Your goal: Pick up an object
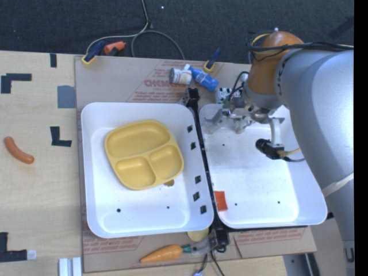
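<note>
gripper: upper centre-right, over right bin's top edge, fingers' state cannot be told | left bin: yellow divided plate | right bin: small orange block, lower left

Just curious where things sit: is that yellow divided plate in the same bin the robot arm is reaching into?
No, the yellow divided plate lies in the left bin, while the arm reaches over the right bin.

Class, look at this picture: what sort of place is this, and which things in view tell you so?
Probably a robotics lab test bench: a robot arm reaches over two white bins, with toy food such as a carrot and a yellow divided plate.
</note>
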{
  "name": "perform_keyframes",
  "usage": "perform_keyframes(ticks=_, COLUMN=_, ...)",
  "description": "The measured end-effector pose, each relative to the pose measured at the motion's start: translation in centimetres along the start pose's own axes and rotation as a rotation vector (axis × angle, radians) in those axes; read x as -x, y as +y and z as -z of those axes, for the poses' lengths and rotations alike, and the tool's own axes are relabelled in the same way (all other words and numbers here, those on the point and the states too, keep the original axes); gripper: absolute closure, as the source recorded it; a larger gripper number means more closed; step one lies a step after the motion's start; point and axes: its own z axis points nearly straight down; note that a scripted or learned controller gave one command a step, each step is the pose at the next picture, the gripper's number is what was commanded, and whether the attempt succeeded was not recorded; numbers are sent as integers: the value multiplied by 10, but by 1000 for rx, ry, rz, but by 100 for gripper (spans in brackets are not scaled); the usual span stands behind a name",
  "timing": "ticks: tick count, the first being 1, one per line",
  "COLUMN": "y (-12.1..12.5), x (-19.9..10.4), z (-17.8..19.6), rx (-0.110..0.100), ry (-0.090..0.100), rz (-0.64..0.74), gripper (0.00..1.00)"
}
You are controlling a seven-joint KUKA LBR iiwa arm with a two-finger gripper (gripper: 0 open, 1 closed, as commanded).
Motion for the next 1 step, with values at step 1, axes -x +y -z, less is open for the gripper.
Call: perform_keyframes(ticks=1, y=0, x=0, z=10, rx=1, ry=-2, rz=2, gripper=100)
